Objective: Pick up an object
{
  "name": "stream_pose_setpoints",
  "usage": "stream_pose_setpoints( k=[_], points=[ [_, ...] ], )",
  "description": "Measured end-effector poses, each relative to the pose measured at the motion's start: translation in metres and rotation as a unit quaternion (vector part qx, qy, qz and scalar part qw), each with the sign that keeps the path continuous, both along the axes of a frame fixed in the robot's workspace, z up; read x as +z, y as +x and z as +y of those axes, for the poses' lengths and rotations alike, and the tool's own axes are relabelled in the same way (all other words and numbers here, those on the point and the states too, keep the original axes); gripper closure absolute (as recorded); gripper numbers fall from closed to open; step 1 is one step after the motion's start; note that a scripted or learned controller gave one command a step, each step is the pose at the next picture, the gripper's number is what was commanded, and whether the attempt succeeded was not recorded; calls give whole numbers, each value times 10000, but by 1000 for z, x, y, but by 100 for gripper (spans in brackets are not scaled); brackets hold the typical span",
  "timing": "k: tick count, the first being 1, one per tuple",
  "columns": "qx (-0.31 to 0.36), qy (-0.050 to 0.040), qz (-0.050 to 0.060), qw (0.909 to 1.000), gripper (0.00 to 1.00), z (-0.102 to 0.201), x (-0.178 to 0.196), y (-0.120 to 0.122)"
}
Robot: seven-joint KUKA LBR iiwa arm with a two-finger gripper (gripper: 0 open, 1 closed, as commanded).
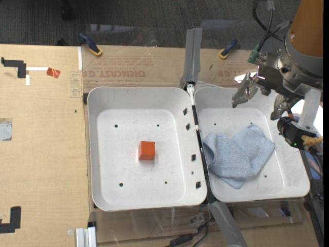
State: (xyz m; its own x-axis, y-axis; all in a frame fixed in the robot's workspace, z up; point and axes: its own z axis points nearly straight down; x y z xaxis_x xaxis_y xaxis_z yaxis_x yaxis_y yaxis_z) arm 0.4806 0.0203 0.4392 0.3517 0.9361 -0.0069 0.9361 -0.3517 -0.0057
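The approach step is judged to be in hand: the two-finger gripper is seen released and unladen above the right white bin, near its far rim. A crumpled light-blue cloth lies inside that bin, and a descent onto it is called for next.

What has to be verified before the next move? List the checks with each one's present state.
1. Small orange cube lies alone in the left white bin: ok.
2. Crumpled light-blue cloth lies inside the right white bin: ok.
3. Tool hangs above the right bin's far side, with nothing between its fingers: ok.
4. Tool is over a target: not ok, it is beside the cloth.
5. Anything under the cloth: cannot tell.
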Motion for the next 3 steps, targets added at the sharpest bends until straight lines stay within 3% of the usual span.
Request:
stream_pose_setpoints(
  k=[1, 2, 3],
  points=[
    [-532, -6, -8, 9986, 0, 40, 0, 0],
    [-522, -31, 29, 9986, 100, 40, 6, 3],
    [-512, -58, 66, 9987, 100, 41, 12, 6]
  ],
)
